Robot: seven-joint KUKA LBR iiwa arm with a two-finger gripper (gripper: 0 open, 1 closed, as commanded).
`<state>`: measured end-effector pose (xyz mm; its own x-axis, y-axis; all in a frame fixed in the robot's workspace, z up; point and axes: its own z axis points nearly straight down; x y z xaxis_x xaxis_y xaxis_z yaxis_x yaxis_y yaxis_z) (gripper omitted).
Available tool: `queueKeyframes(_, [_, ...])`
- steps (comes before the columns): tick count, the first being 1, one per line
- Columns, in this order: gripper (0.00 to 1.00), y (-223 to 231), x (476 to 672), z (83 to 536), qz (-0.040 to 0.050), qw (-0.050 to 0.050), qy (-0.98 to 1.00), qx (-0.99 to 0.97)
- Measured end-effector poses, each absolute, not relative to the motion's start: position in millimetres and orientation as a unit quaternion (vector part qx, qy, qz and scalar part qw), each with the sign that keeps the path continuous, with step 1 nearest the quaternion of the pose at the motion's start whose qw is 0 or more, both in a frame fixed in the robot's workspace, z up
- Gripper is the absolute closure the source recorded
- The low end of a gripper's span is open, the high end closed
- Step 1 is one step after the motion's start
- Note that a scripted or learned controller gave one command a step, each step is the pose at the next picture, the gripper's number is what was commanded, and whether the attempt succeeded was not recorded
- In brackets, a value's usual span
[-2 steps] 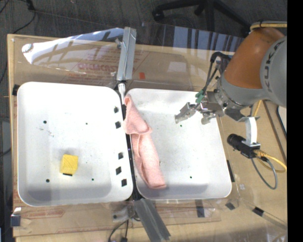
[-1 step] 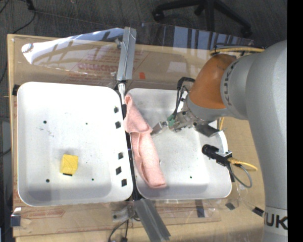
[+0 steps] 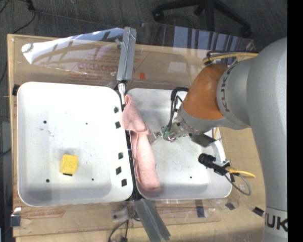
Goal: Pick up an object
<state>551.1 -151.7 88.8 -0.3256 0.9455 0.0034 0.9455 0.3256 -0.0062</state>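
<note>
Two candidate objects. Pink cloth (image 3: 142, 147) — limp, crumpled lengthwise, running top to bottom along the left wall of the right bin (image 3: 212, 188), centre of frame; its upper end drapes over the divider between the bins. Small yellow block (image 3: 69, 164) — squarish, lying flat in the left bin (image 3: 30, 135), lower left of frame, well apart from the cloth.

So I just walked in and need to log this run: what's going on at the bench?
The grey KUKA arm reaches in from the right over the right bin, its claw low near a pink cloth that lies along that bin's left wall. Nothing is visibly held between its fingers. A yellow block sits alone in the left bin, far from the claw.
</note>
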Motion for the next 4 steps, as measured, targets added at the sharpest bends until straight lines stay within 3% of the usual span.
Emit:
queueKeyframes(1, [0.0,-131,532.3,90,0.0016,0.001,-0.843,-0.538])
queueKeyframes(2, [0.0,-156,587.8,110,0.0006,0.002,-0.891,-0.453])
queueKeyframes(3, [0.0,-121,589.5,92,0.0013,0.0,-0.945,-0.326])
queueKeyframes(4, [1.0,-120,589.8,100,0.0013,0.002,-0.946,-0.323])
